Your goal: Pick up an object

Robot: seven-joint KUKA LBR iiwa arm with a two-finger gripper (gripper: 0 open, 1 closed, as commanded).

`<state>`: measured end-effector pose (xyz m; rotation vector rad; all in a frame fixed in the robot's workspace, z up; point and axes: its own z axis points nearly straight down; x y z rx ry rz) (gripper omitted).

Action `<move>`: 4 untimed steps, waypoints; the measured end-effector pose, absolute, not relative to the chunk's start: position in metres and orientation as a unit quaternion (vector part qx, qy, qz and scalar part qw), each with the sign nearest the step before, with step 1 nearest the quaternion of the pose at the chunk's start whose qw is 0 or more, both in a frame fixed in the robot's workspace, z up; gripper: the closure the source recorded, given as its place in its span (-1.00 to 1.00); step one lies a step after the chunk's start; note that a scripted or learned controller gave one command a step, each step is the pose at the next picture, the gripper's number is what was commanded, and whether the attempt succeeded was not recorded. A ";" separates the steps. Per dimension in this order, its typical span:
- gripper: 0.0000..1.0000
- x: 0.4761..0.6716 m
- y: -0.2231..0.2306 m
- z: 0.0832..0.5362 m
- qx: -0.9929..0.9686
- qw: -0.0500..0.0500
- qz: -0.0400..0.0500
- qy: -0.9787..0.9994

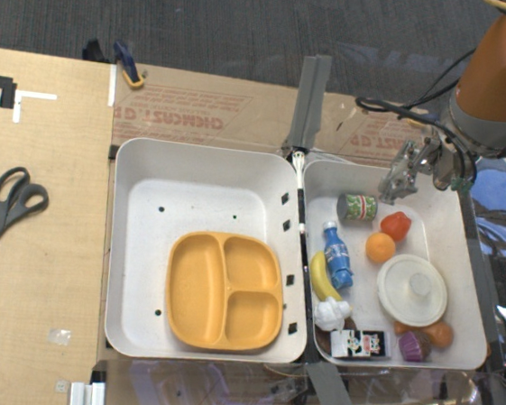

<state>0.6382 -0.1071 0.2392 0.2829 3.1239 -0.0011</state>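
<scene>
My gripper (pixel 398 190) hangs over the far end of the right bin (pixel 468 294), open, with nothing between its fingers. Just below and left of it lies a green can (pixel 357 207) on its side. A red fruit (pixel 396 225) and an orange (pixel 379 248) sit just below the fingertips. Further forward are a blue bottle (pixel 338 257), a banana (pixel 319 275), a white round lid (pixel 413 290), a white toy (pixel 331 315), a black-and-white box (pixel 359 344), a purple cup (pixel 412 346) and an orange ball (pixel 438 334).
The left bin (pixel 141 230) holds a yellow divided plate (pixel 225 289). Scissors (pixel 2 209) lie on the wooden bench at far left. A blue-and-yellow clamp (pixel 128 63) sits at the back. A grey strip (pixel 308 103) rises between the bins.
</scene>
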 end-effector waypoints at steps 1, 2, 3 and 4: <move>-1.00 0.638 -0.107 0.239 0.090 0.002 0.000 0.996; -1.00 0.642 -0.123 0.094 0.150 0.003 0.000 0.989; -1.00 0.553 -0.119 0.093 0.242 0.002 -0.001 0.970; -1.00 0.632 -0.106 0.094 0.306 0.003 0.000 0.952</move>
